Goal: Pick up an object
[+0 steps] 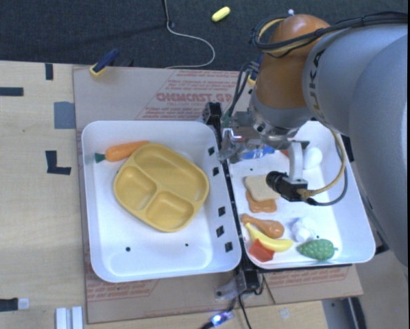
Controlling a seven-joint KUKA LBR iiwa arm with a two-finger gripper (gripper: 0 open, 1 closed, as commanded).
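Approach step: gripper point(260, 149) hangs over the right bin point(361, 211); its state cannot be determined. Next: descend onto one toy.

Lab: robot arm point(342, 81), toy-food bins point(95, 184)

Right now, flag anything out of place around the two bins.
Two items lie outside the bins: a yellow piece on the dark floor beyond the bench, and a blue-and-yellow object at the bench's far edge. In the left bin, the carrot is partly tucked under the yellow tray.
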